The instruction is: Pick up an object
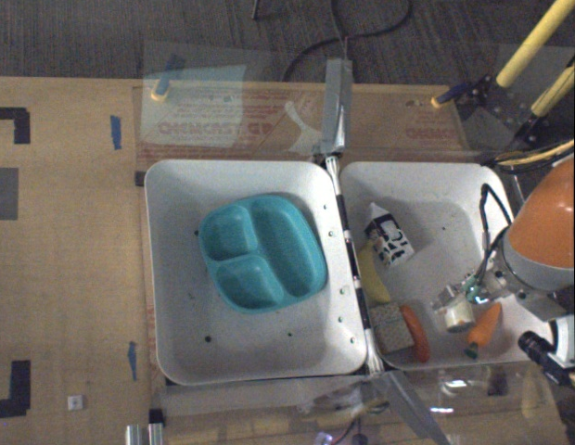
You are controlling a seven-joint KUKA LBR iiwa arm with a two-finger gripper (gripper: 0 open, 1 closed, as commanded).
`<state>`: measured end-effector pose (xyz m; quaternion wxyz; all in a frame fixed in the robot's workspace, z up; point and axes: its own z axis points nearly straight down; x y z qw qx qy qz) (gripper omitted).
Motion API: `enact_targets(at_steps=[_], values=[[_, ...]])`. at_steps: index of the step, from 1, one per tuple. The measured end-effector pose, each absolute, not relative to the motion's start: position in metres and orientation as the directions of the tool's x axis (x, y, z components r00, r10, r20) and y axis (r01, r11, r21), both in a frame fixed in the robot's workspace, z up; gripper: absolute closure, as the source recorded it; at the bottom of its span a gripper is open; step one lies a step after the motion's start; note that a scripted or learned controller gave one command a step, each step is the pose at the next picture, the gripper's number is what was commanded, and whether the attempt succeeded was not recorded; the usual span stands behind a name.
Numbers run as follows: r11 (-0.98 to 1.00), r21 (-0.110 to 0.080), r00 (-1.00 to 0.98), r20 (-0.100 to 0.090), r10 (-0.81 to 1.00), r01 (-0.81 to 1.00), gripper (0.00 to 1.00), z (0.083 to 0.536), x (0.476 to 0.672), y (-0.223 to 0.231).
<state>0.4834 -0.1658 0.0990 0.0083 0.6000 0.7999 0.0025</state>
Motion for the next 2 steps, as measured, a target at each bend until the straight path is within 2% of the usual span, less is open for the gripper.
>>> enact_targets(at_steps=[1,2], values=[[0.260,0.002,-0.260,-0.001,0.966,0.966,1.00,0.176,0.528,-0.132],[0.175,0.002,-0.175,-0.002,0.985,0.985,1.00,0.209,0.554,-0.111]])
